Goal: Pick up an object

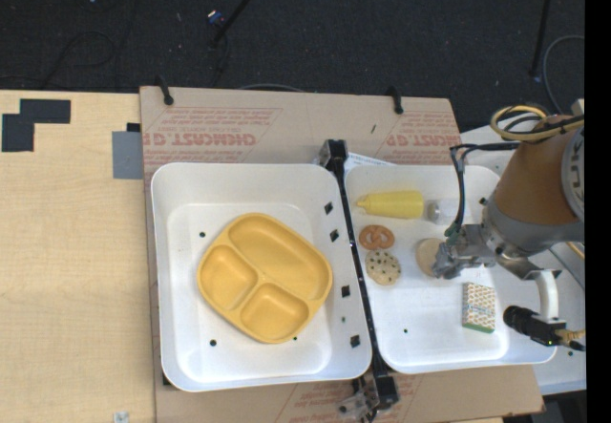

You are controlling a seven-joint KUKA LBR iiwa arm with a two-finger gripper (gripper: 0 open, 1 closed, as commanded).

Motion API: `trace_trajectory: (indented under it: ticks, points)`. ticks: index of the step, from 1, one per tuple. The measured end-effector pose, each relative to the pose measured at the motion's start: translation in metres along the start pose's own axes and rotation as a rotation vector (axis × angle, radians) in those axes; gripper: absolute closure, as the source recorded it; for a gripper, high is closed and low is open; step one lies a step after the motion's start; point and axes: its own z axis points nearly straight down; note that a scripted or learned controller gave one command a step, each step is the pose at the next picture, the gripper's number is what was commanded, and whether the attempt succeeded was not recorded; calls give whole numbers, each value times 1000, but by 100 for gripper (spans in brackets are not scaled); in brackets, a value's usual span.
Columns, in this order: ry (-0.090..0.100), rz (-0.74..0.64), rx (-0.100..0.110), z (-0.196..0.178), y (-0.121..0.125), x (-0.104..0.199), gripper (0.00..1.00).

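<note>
In the right bin (410,354) my gripper (447,264) hangs low at the middle, right beside a tan round disc (427,257) whose right part it covers. Left of the disc lie a speckled cookie (384,267) and a brown pretzel-like ring (376,238). A yellow bottle (391,205) with a pale cap lies on its side near the bin's far wall. A small pale box with a printed face (478,306) rests to the right of the gripper, toward the front.
The left bin (181,354) holds a yellow three-compartment plate (264,276) lying flat at its middle. A black divider (349,264) runs between the two bins. Brown cardboard lies under both bins, and a wooden bench top stretches to the left.
</note>
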Motion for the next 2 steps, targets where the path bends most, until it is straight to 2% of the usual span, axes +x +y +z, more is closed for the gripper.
trace_trajectory:
  ticks: [1,2]
  points:
    - [-3,-5,-10,-62,6,-1,100]
    - [-3,-5,-10,-121,14,3,100]
